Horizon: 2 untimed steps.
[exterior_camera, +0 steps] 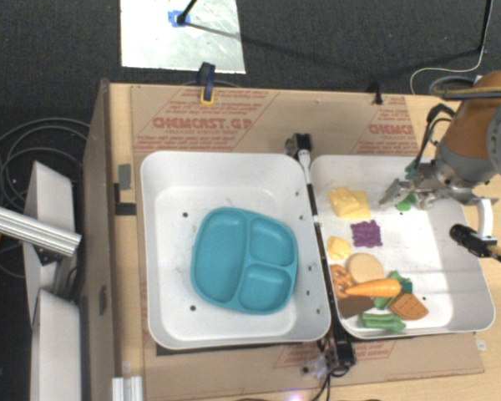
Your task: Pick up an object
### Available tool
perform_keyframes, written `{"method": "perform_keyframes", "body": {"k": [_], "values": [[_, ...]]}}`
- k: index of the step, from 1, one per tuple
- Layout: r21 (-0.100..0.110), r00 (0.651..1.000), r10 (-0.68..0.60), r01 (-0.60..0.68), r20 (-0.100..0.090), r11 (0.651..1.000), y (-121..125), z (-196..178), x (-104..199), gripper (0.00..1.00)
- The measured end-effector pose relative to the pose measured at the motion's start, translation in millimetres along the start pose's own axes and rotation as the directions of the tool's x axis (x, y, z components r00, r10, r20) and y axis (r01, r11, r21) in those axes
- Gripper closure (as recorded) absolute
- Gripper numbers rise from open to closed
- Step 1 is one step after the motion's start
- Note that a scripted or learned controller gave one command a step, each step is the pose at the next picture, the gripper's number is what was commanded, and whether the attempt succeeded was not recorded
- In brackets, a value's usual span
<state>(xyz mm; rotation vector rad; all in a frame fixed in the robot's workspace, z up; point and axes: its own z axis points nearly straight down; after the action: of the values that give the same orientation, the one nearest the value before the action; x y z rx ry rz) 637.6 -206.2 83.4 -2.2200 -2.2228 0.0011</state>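
Green piece clamped in the claw above right bin, yellow wedge and purple cluster nearby

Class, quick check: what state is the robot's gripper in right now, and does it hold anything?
Gripper: over the upper part of the right bin, with a small green object at its tip; open or closed, and whether it holds that object, cannot be told.

The arm is showing a rounded grey casing with a broad orange band above the wrist. Black cables are looping along its upper side. A silvery metal gripper is sitting at its end, with a small green patch showing among the metal.
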Motion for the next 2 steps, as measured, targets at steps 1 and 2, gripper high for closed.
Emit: {"method": "perform_keyframes", "body": {"k": [1, 2], "values": [[-0.005, 1.0, -0.002, 0.002, 0.001, 1.0, 5, -2, 0, 0.0], [-0.009, 1.0, -0.004, 0.004, 0.001, 1.0, 6, -14, 0, 1.0]]}}
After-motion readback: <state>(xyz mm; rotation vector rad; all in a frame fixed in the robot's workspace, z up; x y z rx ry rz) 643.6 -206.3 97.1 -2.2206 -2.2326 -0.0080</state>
